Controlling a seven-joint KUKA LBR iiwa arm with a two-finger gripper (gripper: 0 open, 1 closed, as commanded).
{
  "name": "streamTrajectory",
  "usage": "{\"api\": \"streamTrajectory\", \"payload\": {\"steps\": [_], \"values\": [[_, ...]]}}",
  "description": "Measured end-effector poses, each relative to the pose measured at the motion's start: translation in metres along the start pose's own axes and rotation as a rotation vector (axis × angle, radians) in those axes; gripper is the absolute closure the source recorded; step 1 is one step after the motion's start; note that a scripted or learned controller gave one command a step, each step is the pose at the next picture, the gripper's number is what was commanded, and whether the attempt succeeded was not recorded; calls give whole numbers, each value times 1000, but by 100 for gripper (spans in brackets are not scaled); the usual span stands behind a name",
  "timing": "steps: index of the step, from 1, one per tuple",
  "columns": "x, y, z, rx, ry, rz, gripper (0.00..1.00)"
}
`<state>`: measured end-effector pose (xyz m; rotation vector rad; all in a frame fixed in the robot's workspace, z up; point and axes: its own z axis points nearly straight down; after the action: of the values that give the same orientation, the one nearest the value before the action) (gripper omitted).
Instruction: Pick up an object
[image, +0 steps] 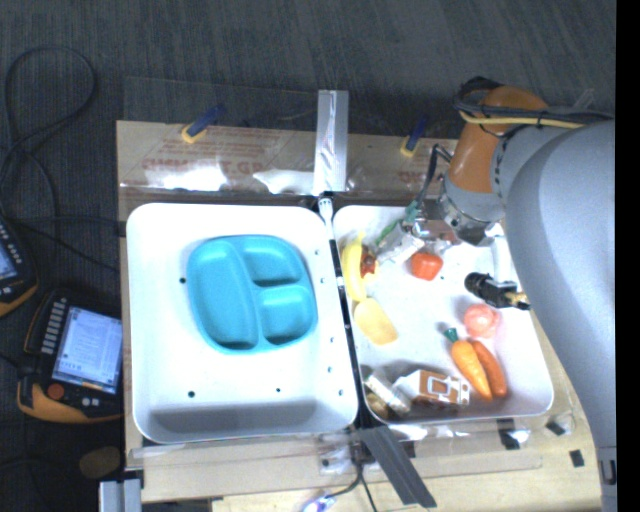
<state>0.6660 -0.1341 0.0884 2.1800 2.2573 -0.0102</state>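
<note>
**Over the right bin's upper edge: arm bent low, grip unreadable**

At the right of the frame the grey arm (565, 260) fills the edge as one broad, blurred mass and narrows toward the upper middle. Its orange band (474, 160) sits above the wrist. The wrist tips down and leftward, so the gripper (432, 228) hangs over the upper part of the right bin (532, 398), near the bin's far wall. Whether the gripper is spread or pressed together cannot be told from this slant, and nothing is seen held in it.

Just below the gripper lies a red tomato (426, 265), apart from it. A banana (351, 268) runs along the bin's left wall, with a pale yellow fruit (376, 322) just under it. Toward the lower right are a pink round fruit (481, 320) and two carrots (478, 368) side by side. A small carton (436, 388) rests by the near wall.

In the left bin (160, 385) lies a blue divided tray (252, 292), tilted a little. Both bins stand on a brown worktop (140, 150), whose far strip bears clear plastic and two clamps. Dark carpet (300, 40) surrounds it. A handheld controller (75, 350) lies at the frame's left.
</note>
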Motion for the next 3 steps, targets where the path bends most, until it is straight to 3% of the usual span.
{"api": "streamTrajectory", "payload": {"steps": [1, 2, 3], "values": [[-1, 0, -11, 3, -4, -2, 100], [-19, 1, -2, 7, 7, 39, 100], [-6, -158, -18, 3, 7, 325, 100]]}}
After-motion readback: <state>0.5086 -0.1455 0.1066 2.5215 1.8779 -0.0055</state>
